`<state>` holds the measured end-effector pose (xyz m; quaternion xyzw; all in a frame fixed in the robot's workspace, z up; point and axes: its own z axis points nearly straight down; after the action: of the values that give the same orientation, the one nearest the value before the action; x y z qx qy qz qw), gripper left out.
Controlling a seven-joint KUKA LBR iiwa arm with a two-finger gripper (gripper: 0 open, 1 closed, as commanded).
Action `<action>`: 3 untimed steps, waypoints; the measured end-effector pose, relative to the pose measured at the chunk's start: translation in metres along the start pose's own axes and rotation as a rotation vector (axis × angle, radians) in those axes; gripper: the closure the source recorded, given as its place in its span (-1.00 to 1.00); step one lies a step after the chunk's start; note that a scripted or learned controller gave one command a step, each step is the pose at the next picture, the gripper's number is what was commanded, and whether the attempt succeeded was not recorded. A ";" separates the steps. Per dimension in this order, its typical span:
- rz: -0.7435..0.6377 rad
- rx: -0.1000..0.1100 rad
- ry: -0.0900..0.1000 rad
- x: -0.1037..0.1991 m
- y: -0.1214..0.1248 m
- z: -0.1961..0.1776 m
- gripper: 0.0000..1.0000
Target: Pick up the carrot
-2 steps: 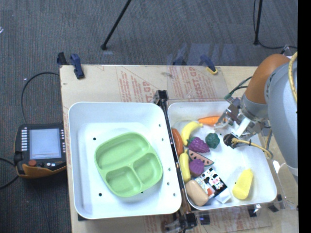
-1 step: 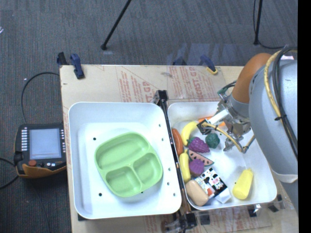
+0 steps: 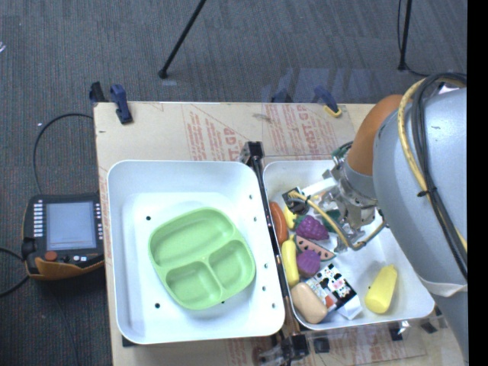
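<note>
while hand (image 3: 345, 235) grip can't be told | one carrot (image 3: 278, 221) | two bins (image 3: 122, 204) | one green tray (image 3: 201, 258)

Green tray (image 3: 200, 258), orange carrot (image 3: 278, 221), prob. purple grapes (image 3: 312, 228).

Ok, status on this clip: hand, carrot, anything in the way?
Hand low over right bin, holding nothing visible. Carrot against bin's left wall, untouched. Banana and grapes crowd it.

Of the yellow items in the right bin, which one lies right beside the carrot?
The slim yellow piece by the bin's left wall, just below the orange carrot. The fatter yellow piece lies far off near the bin's lower right corner.
</note>
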<state>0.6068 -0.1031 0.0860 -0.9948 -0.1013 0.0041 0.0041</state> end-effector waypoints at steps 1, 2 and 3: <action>-0.202 -0.002 -0.001 -0.072 0.036 -0.008 -1.00; -0.237 -0.003 0.003 0.013 0.037 -0.001 -1.00; 0.001 0.000 0.000 -0.014 -0.008 0.000 -1.00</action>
<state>0.5915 -0.0981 0.0857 -0.9949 -0.1006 0.0041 0.0040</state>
